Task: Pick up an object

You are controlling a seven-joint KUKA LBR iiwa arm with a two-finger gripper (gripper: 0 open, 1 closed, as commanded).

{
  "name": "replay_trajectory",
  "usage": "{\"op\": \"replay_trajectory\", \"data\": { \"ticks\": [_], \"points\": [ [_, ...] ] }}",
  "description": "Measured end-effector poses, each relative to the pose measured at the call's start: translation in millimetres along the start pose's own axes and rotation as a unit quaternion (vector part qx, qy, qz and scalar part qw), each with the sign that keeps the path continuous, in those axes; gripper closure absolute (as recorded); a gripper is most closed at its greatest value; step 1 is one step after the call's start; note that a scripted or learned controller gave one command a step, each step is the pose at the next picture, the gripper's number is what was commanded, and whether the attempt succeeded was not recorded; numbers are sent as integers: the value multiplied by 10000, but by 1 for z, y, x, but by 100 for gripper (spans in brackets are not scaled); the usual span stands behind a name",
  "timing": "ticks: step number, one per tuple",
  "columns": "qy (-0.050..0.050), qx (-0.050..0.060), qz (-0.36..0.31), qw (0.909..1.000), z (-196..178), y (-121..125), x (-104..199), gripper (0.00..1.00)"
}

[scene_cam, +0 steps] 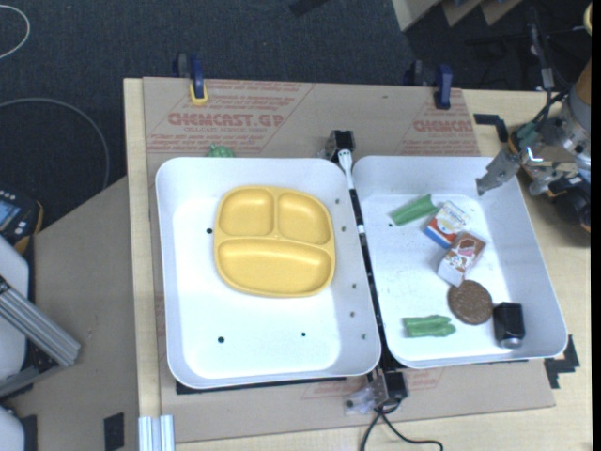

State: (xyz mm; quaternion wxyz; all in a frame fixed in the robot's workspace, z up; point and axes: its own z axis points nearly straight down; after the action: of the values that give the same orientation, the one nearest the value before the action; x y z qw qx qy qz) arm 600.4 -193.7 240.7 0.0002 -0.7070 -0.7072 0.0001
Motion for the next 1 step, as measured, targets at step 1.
{"op": "replay_trajectory", "data": {
  "ticks": [1],
  "points": [
    [-8, -20, -5, 10000, -11, 1, 0, 100]
  ]
}}
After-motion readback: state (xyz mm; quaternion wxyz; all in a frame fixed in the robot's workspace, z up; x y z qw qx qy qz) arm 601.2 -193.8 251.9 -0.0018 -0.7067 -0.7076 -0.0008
